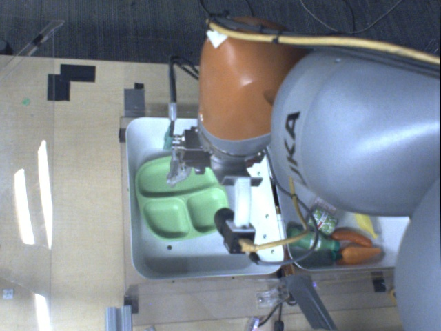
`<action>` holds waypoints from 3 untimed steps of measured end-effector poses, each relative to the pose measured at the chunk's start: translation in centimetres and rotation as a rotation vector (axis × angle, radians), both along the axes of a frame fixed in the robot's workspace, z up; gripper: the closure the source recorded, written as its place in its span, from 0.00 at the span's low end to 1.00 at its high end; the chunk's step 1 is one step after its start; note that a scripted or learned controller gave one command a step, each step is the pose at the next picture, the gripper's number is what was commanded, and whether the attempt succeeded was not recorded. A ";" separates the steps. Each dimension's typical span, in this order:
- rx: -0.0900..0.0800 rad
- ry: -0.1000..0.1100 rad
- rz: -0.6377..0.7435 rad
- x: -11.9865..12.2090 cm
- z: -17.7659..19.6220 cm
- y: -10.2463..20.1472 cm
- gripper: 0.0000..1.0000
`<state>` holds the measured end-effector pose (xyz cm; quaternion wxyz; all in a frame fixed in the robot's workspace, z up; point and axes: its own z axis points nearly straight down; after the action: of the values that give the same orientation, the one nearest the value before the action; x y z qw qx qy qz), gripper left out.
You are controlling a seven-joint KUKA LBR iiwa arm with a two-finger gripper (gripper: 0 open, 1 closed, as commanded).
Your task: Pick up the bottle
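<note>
My gripper point(176, 169) hangs over the left bin point(141, 254), above the upper left compartment of a green divided plate point(172, 212). In the right bin, a small item with a green and white label point(324, 219) peeks out from under the arm. It may be the bottle, but most of it is hidden. A dark green piece point(311, 243) lies just below it. The gripper is well to the left of these, in the other bin.
Two orange carrot-like items point(355, 247) lie in the right bin beside something yellow point(365, 223). The large grey and orange arm point(310, 129) covers most of the right bin. A yellow cable point(265, 243) loops near the wall between the bins.
</note>
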<state>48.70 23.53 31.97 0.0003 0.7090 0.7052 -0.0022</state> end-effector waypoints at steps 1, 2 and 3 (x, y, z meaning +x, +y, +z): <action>0.001 -0.001 0.017 0.2 -0.2 -8.3 0.00; 0.002 -0.001 0.020 0.0 -1.1 -3.4 0.00; 0.003 -0.006 0.540 1.6 10.5 -4.7 0.00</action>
<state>50.26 18.80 42.51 0.0018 0.4953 0.8687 0.0013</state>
